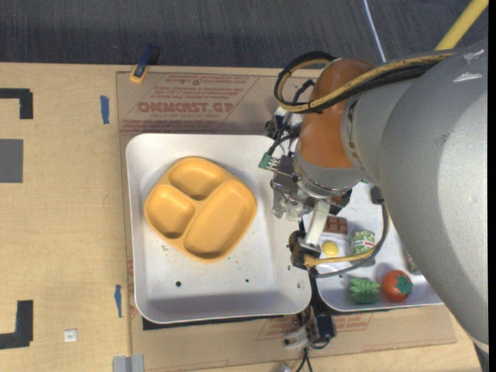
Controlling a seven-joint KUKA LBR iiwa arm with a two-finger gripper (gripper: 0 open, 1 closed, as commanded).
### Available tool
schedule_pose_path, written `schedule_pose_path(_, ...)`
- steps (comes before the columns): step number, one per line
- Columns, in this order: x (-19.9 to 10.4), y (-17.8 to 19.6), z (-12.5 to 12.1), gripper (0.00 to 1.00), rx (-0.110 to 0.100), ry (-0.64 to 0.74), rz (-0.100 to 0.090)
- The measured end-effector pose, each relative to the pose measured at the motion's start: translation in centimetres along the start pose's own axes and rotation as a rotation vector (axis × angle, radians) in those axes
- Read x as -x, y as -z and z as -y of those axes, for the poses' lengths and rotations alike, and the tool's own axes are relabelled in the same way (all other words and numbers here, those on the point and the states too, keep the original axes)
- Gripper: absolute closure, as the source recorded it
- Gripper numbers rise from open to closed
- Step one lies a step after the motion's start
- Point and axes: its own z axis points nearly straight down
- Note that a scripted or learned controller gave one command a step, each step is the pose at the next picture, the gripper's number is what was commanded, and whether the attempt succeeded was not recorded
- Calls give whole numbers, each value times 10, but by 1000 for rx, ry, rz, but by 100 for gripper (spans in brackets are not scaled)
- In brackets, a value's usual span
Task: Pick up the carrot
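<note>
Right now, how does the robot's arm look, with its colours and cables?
The large grey rounded metal arm carries an orange band above the wrist. Black and yellow cables loop beside that band. The small metal tool below has white and dark parts.

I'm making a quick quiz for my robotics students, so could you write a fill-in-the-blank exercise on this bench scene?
1. The yellow sectioned plate lies in the ____ bin of the camera view.
2. That plate has ____ compartments.
3. The red tomato sits in the right bin, just right of a ____ leafy toy.
4. The band above the arm's wrist is ____.

Missing words: left; three; green; orange
</note>
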Motion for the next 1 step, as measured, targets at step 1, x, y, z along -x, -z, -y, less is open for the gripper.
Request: schedule_pose_path(1,55,86,-41,100,-1,-45,0)
